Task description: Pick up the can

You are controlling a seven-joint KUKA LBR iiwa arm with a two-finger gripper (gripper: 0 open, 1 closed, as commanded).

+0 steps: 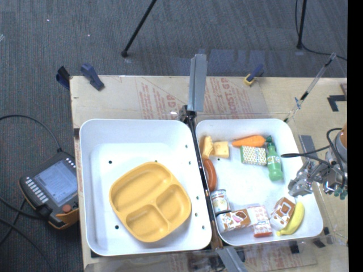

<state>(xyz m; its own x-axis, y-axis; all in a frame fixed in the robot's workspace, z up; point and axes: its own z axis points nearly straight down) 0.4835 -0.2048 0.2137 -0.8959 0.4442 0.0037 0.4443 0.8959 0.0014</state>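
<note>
The can point(219, 200) is small and silver with a dark label. It stands upright in the right bin point(244, 123), close to the bin's left wall and near the front. My gripper point(302, 185) hangs over the right bin's right side, well to the right of the can and apart from it. It is just above a snack packet point(282, 209) and a banana point(295, 220).
A brown box point(233, 220) and a red-white box point(260, 220) lie right in front of the can, and an orange sausage-like piece point(210, 174) lies behind it. A carrot point(249, 141), green bottle point(274, 162) and packet point(253, 155) sit further back. The left bin holds a yellow divided plate point(150, 200).
</note>
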